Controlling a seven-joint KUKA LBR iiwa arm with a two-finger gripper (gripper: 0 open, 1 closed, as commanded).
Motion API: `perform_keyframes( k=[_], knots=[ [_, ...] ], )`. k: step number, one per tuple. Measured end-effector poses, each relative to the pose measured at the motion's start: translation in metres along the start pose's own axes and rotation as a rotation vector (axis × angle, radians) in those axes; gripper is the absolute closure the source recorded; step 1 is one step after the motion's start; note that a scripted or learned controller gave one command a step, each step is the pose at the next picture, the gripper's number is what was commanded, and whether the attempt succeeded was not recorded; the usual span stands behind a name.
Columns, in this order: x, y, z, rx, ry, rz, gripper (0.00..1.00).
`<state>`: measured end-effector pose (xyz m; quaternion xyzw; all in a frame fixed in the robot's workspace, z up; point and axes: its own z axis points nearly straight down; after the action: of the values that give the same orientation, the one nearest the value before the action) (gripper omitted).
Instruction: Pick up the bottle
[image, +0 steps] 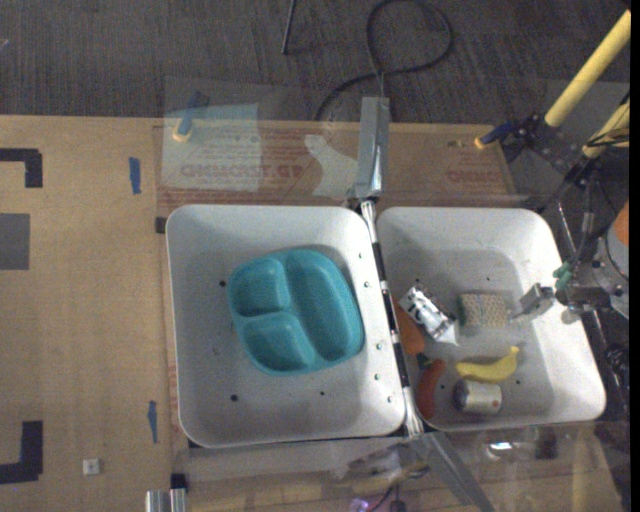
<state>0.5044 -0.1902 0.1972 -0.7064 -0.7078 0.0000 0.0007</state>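
Bottle (427, 312): my best read is the small white-and-black thing lying on its side in the right bin (575, 395), near that bin's left wall (label is blurry, so not certain). Its long axis runs diagonally, far-left to near-right. A sponge (483, 310) sits just right of it, between it and the gripper (535, 300).

The gripper is low over the right side of the same bin, so the bottle lies to its left, at about the same depth, with the sponge in the way. Can't tell how far open the gripper is, too small and blurred; nothing visibly held.

The arm (600, 290) comes in over the right rim, wrist pointing left.

Banana (490, 366) and can (478, 397) lie nearer, clear of that line. Left bin (200, 400) holds a teal plate (295, 310).
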Motion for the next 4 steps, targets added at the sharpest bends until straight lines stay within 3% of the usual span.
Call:
perform_keyframes(
  k=[1, 2, 3, 4],
  knots=[
    [0.0, 0.027, 0.096, -0.014, -0.001, 0.435, 0.0],
    [0.0, 0.028, 0.086, -0.015, 0.001, 0.437, 1.0],
    [0.084, 0.004, -0.047, 0.0, -0.001, 0.551, 1.0],
    [0.195, 0.04, -0.064, 0.0, -0.001, 0.536, 1.0]
  ],
)
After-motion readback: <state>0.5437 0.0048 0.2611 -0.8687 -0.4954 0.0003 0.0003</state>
